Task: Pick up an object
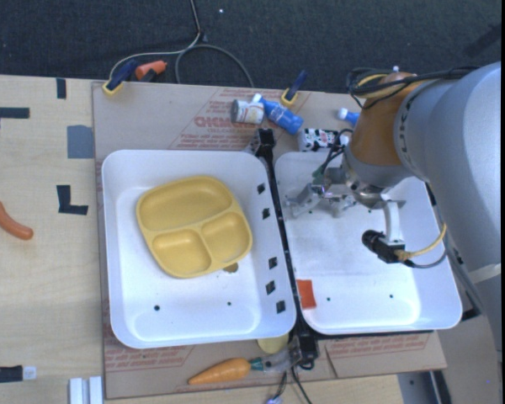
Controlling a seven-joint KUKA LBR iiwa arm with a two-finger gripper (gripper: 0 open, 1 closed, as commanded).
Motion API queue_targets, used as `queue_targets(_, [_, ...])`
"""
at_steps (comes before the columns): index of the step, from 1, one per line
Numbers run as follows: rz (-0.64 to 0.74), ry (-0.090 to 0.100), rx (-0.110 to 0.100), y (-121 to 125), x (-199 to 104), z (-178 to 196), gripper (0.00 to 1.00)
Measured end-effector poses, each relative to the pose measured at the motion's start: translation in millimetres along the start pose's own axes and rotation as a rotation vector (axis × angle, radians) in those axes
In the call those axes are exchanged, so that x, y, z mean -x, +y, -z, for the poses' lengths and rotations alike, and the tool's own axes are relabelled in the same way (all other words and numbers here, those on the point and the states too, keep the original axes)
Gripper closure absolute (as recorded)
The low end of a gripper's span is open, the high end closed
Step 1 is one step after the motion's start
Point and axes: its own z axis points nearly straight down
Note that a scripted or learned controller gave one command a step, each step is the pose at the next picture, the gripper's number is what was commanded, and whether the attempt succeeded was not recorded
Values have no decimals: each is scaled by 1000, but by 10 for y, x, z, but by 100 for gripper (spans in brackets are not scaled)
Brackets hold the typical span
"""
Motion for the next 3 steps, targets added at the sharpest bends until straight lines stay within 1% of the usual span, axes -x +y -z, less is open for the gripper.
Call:
queue_targets(1, [3, 2, 0, 513, 128, -16, 0])
queue_targets(2, [3, 1, -1, 500, 124, 88, 100])
queue_targets(3, [4, 0, -1, 499, 124, 84, 0])
